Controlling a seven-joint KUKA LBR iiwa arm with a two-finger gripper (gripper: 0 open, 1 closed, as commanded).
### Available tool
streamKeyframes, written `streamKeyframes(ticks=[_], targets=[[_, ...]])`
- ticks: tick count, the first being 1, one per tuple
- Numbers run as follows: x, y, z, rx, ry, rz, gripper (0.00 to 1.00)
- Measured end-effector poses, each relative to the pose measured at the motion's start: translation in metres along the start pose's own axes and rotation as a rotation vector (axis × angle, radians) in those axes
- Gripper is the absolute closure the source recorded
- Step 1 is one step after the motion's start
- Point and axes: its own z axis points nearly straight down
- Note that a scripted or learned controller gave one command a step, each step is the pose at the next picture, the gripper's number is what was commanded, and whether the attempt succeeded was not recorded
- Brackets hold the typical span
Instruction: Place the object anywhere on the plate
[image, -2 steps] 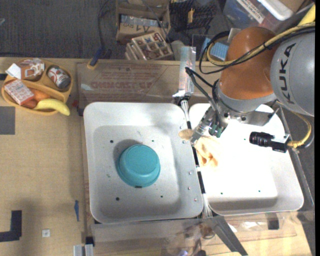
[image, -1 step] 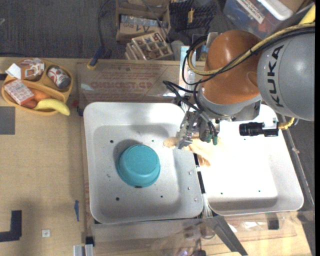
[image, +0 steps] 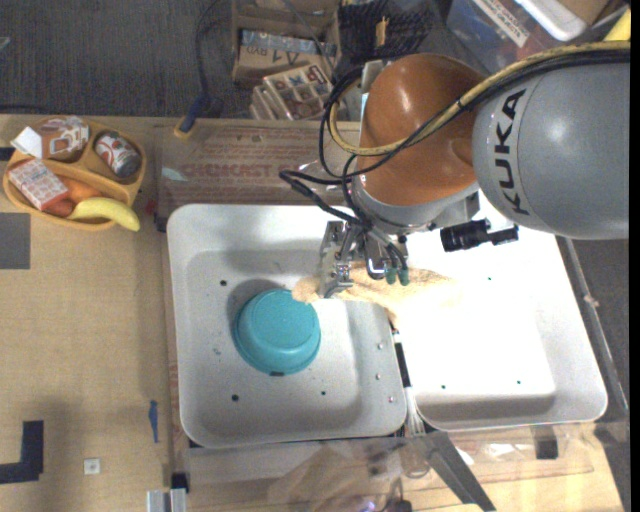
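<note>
A teal round plate (image: 278, 332) sits in the left bin (image: 200, 390), a little left of its middle. A flat tan object (image: 432, 282) stretches across the ridge between the two bins, and its left end nearly touches the plate's upper right rim. My gripper (image: 365, 268) hangs directly over the middle of this object and covers that part. From this angle I cannot make out whether the object is gripped. The grey arm with its orange band (image: 415, 125) reaches in from the upper right.
The right bin (image: 500, 350) lies under the arm. An orange tray (image: 20, 188) with toy food and a yellow banana (image: 106, 210) stands on the bench at the upper left. Cables (image: 330, 190) loop down beside the wrist.
</note>
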Motion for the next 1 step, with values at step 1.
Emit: streamKeyframes(ticks=[1], targets=[[-0.0001, -0.0001, 0.0, 0.0, 0.0, 0.0, 0.0]])
